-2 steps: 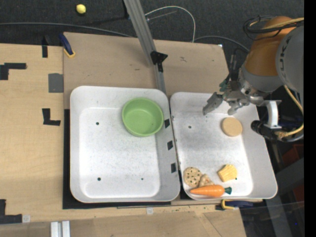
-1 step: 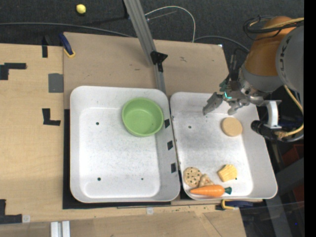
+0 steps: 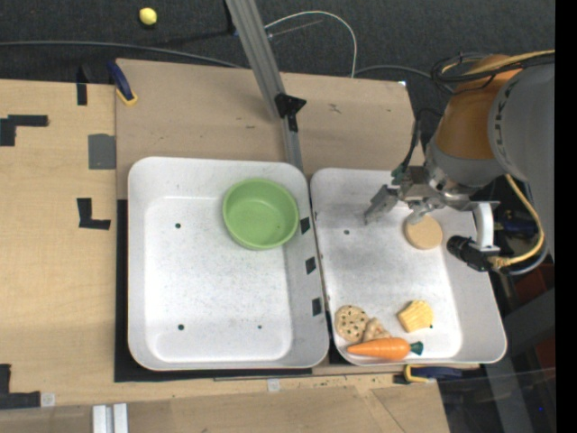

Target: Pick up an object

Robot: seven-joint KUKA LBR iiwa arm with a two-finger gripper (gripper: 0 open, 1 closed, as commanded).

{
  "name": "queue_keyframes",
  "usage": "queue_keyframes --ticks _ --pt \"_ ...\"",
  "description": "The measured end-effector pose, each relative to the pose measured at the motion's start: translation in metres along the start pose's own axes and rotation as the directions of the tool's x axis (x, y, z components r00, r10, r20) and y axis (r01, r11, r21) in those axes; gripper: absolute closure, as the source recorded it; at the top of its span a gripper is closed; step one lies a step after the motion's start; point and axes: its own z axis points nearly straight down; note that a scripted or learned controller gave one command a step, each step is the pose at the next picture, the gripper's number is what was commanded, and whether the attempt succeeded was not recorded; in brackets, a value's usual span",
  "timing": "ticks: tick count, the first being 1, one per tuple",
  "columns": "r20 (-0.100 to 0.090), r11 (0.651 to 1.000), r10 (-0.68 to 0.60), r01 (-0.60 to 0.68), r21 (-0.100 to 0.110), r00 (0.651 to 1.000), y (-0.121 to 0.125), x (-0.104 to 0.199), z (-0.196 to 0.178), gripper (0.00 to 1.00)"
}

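Two shallow white bins side by side across the middle of the frame, left bin (image 3: 153, 269) and right bin (image 3: 469, 314), set edge to edge on the pale bench (image 3: 54, 242), probably so that anything lifted from one can go across to the other with a short swing. Next in size, grey arm (image 3: 505, 115) with its orange band, entering from the upper right and bent down over the upper part of the right bin, seemingly placed there to work on what lies beneath. Then green bowl (image 3: 261, 212), upright in the upper right corner of the left bin, close to the shared wall and well apart from everything else. Then pincer (image 3: 401, 204), hanging low over the upper middle of the right bin; how far open cannot be told from this slant, and nothing seen gripped in it. Just below and right of it, round tan disc (image 3: 424, 233), flat on the bin floor, near the pincer but whether touching it hard to say; judged the likeliest thing to be picked, being nearest. Smallest, gathered along the lower edge of the right bin: orange carrot (image 3: 383, 349) lying on its side, speckled cookie (image 3: 350, 321) just above its left end, yellow wedge (image 3: 415, 315) to the upper right.
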Motion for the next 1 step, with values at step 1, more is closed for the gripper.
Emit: queue_keyframes --ticks 1 --pt "-0.001 1.000 -0.001 0.001 0.002 1.000 -0.0103 0.0053 0.0569 0.00"
